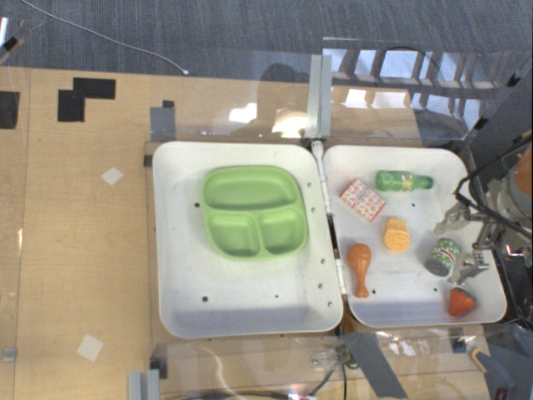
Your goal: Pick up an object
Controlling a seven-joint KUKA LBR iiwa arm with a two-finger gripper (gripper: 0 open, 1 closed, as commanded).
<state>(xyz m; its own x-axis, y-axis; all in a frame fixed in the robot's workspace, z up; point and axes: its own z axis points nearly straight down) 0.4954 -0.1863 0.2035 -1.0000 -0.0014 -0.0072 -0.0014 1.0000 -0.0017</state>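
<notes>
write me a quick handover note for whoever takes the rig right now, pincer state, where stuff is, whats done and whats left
Pincer: open, low over the right bin's right side, fingers either side of the small can; nothing gripped yet.
Right bin also holds: green bottle at the top, patterned box, corn piece, chicken drumstick, and a strawberry in the lower right corner.
Left bin: green divided tray.
Done: approach to the can.
Left: close on it and lift; no object is picked up yet.

Bright, even overhead light — glare patches on the clear panel (275, 123) behind the bins (179, 307); soft shadows, sharp focus.
</notes>
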